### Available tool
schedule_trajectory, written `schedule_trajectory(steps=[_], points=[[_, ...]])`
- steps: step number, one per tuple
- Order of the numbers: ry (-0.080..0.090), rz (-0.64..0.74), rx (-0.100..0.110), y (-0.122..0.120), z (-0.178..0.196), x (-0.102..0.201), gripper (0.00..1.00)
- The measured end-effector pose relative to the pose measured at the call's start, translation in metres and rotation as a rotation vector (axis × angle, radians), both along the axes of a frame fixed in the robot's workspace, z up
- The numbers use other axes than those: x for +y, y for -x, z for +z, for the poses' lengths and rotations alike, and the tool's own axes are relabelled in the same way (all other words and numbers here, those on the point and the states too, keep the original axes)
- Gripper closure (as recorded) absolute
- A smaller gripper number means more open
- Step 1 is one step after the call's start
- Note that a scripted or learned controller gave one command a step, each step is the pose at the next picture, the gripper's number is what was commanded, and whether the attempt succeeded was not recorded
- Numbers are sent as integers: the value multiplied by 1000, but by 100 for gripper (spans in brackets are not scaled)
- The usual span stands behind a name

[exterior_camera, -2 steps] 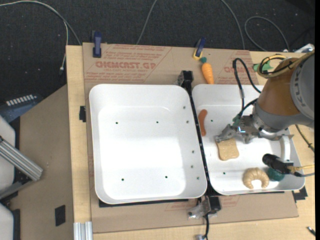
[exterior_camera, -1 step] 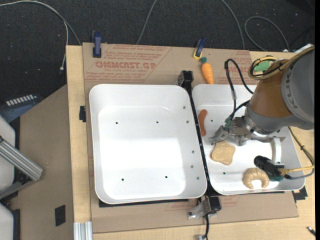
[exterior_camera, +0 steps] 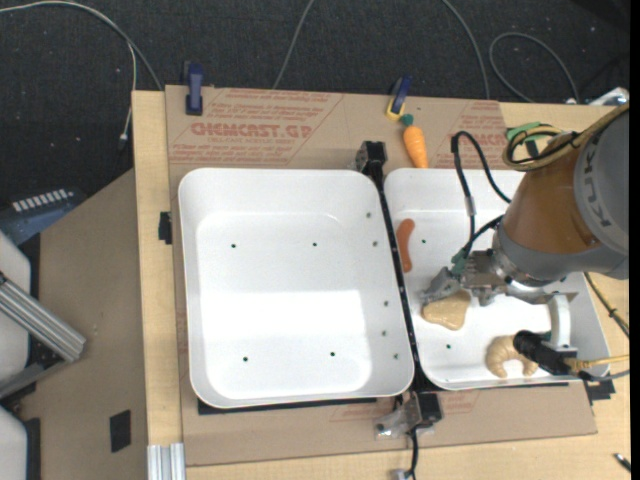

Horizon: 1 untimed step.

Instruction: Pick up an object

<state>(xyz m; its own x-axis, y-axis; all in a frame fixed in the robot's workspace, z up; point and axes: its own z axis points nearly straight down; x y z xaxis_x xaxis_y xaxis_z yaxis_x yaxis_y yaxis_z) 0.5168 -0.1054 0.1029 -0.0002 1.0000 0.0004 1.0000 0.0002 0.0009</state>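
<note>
At the far left of the bench a blue clamp [exterior_camera: 193, 88] pins the back edge of the cardboard sheet [exterior_camera: 255, 126], which carries red printed lettering. In front of it sits the left bin [exterior_camera: 190, 268], white, with a few small dark dots on its floor. A black clip [exterior_camera: 372, 155] stands at the back where the two bins meet, and a second blue clamp [exterior_camera: 399, 96] is fixed just behind it. A toy carrot [exterior_camera: 415, 146] lies on the cardboard behind the right bin [exterior_camera: 440, 193], outside its rim. Inside that bin, a red sausage-shaped piece [exterior_camera: 405, 245] lies lengthwise close to the left wall. Further right, near the middle of the bin, is a tan lump [exterior_camera: 446, 313] (possibly a bread toy, though its shape is hard to read). The gripper [exterior_camera: 447, 286] is directly above it and appears to touch its top edge; whether the gripper is open or closed cannot be told from this angle. A pale croissant-shaped piece [exterior_camera: 506, 356] rests by the front rim, apart from the tan lump. The arm [exterior_camera: 550, 208] reaches in over the bin's right side.
</note>
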Motion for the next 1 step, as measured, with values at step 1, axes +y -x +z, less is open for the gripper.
schedule_trajectory(steps=[1], points=[[0,0,1,-41,-19,-15,0]])
